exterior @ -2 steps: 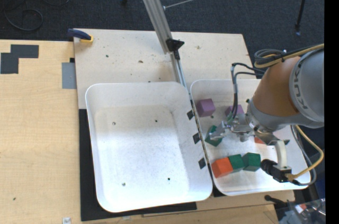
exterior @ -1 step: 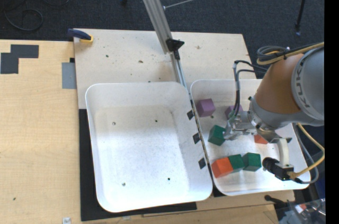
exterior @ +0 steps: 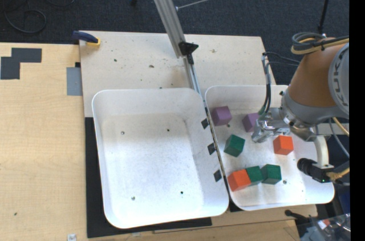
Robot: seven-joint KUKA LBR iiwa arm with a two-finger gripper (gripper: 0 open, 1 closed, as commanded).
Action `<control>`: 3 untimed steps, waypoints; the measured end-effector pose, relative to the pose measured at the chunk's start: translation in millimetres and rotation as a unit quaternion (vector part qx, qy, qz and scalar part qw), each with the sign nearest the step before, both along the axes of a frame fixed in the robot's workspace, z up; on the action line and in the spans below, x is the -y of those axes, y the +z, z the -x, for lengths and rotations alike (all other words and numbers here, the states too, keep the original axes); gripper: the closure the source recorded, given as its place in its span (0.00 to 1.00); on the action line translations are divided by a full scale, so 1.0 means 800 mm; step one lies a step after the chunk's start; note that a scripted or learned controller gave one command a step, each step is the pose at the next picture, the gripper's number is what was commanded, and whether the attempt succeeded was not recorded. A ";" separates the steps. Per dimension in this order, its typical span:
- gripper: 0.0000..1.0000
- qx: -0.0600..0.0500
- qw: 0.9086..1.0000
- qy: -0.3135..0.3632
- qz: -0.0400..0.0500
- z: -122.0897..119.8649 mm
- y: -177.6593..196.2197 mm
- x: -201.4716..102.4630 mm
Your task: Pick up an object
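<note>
Camera view: your gripper (exterior: 263, 133) sits low in the right bin (exterior: 308, 195), just beside a purple cube (exterior: 250, 121) and near an orange cube (exterior: 283, 144). Both are small, matte, slightly skewed to the bin walls, no long axis. Cannot tell its opening or hold.

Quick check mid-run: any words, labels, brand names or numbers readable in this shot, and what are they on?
"KU": part of a grey word on the arm's orange band, cut off by the picture's edge; the remaining letters are out of frame.
No lettering reads on the blocks, the right bin or the left bin.
</note>
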State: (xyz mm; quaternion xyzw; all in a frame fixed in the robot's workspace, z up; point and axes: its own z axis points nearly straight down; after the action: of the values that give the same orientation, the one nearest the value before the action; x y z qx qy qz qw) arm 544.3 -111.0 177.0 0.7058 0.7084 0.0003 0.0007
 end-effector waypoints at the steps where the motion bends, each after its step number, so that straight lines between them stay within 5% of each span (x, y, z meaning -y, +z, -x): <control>1: 1.00 0.001 1.000 -0.002 0.000 0.009 0.066 -0.006; 2: 1.00 0.001 1.000 -0.002 0.000 0.008 0.131 -0.004; 3: 1.00 -0.003 1.000 0.000 -0.001 0.009 0.102 -0.070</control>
State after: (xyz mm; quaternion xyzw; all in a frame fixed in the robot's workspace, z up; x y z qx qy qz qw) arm 537.0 -55.3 258.8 0.7059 0.7083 -0.0009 -0.0023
